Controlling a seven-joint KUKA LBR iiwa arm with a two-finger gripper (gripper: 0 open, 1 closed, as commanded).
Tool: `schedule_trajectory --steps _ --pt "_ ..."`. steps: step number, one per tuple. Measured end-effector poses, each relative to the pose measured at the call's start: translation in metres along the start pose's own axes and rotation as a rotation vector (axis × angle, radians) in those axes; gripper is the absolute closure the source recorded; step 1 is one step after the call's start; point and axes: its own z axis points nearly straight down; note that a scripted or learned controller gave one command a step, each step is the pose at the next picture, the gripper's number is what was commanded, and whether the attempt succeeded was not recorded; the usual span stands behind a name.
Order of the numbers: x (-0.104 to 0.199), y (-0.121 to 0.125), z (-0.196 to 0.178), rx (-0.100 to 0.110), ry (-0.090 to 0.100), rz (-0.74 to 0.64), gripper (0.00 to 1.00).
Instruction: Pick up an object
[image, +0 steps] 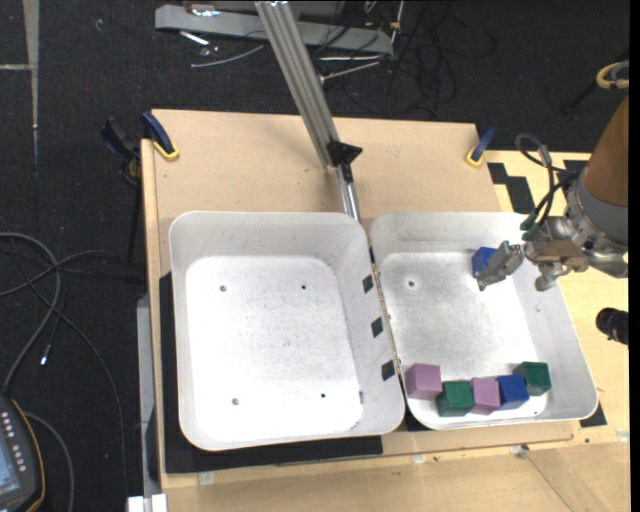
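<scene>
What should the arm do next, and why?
Probably lift a little and check the grasp. The gripper sits over the right bin with a blue block at its fingertips, apart from the five blocks along the bin's near edge; whether the block is truly held is unclear.

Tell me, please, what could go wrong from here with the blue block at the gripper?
1. The small blue block sits at the tip of the two-finger gripper, above the floor of the right white bin. The hold looks shallow, so it may slip and drop.
2. If it falls, it could land far from the five purple, green and blue cubes along the near wall.
</scene>
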Motion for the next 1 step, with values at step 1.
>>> schedule_trajectory --steps 1 --pt "-0.0207 0.0641 0.1971 0.001 -0.001 -0.001 0.00"
